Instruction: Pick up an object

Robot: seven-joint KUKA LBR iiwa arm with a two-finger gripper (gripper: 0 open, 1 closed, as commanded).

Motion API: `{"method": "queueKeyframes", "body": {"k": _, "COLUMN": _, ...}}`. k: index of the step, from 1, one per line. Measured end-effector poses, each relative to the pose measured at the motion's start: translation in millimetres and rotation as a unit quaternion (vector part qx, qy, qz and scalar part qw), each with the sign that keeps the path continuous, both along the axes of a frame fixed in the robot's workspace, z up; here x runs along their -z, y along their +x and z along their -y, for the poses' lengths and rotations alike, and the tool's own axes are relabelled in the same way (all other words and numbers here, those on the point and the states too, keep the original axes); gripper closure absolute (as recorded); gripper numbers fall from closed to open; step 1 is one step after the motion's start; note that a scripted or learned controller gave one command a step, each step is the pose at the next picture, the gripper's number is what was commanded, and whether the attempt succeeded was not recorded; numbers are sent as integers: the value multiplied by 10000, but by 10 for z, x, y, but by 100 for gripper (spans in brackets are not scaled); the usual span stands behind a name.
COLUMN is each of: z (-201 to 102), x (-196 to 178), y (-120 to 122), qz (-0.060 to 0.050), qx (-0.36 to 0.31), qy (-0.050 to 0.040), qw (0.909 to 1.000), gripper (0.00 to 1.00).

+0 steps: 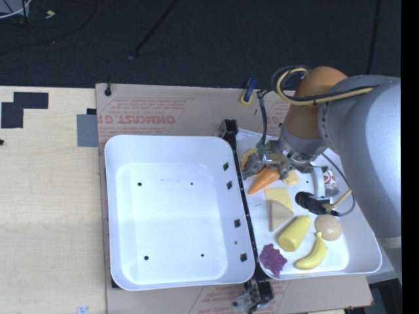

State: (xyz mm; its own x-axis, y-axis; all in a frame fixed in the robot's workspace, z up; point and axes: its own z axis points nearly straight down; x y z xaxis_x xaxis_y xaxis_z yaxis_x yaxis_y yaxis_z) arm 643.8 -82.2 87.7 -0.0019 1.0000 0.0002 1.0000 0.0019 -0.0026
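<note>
Carrot (263, 179), orange toy, lies near the right bin's (366, 267) left wall toward its far corner, directly beneath the gripper (278, 164). It looks light, stiff and slick; the thick middle seems the best hold. Cheese wedge (280, 207), yellow cylinder (294, 233), banana (312, 255) and purple grapes (273, 258) crowd the near edge.

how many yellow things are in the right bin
3 plain to see: a cheese wedge mid-bin, a yellow cylinder below it, and a banana near the front edge. The arm may hide more.
</note>
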Motion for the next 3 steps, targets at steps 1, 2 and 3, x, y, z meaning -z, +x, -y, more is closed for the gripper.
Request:
{"method": "queueKeyframes", "body": {"k": 1, "z": 449, "x": 0, "y": -5, "qz": 3, "qx": 18, "qy": -10, "qw": 10000, "gripper": 0}}
{"method": "queueKeyframes", "body": {"k": 2, "z": 433, "x": -97, "y": -8, "qz": -10, "qx": -5, "qy": -4, "qw": 10000, "gripper": 100}}
{"method": "queueKeyframes", "body": {"k": 3, "z": -231, "x": -1082, "y": 14, "qz": 39, "qx": -20, "qy": 8, "qw": 10000, "gripper": 100}}
